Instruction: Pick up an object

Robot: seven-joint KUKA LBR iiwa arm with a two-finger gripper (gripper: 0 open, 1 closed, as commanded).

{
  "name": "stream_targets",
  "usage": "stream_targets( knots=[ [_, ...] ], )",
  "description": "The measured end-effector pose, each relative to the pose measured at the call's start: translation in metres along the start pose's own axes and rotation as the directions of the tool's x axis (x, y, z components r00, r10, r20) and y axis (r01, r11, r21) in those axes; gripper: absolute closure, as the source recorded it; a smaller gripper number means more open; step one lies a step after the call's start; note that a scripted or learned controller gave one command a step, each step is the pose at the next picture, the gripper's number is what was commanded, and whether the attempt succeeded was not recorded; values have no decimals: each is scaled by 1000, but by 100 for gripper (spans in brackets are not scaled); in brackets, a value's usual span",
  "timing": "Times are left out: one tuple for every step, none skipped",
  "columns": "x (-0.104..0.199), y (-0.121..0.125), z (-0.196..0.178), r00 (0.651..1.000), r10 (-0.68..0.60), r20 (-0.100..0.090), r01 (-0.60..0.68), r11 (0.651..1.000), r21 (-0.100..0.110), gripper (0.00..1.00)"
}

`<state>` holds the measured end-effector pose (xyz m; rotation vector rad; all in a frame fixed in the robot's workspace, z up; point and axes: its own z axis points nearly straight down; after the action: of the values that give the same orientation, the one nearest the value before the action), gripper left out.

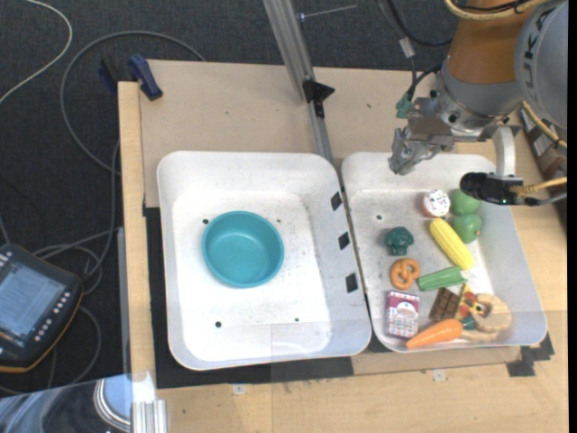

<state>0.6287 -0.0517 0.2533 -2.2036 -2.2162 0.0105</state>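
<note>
My pincer (402,162) hangs over the far rim of the right bin (523,269), near the worktop's (225,106) far edge; nothing sits between its fingers, though I cannot tell how wide they stand. Toy foods cluster toward this bin's right and near side: a corn cob (450,243), broccoli (398,238), a pretzel (404,272), a carrot (435,334). The left bin (180,314) holds a teal bowl (242,248).

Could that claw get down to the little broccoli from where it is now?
Probably yes. The gripper hangs over the far end of the right bin, and the broccoli lies nearer the camera with bare floor around it and nothing on top; the pretzel lies clear of it.
</note>
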Motion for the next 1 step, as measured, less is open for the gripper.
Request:
stream_targets(
  knots=[
    [58, -28, 1, 1000, 0, 0, 0, 1000, 4, 100]
  ],
)
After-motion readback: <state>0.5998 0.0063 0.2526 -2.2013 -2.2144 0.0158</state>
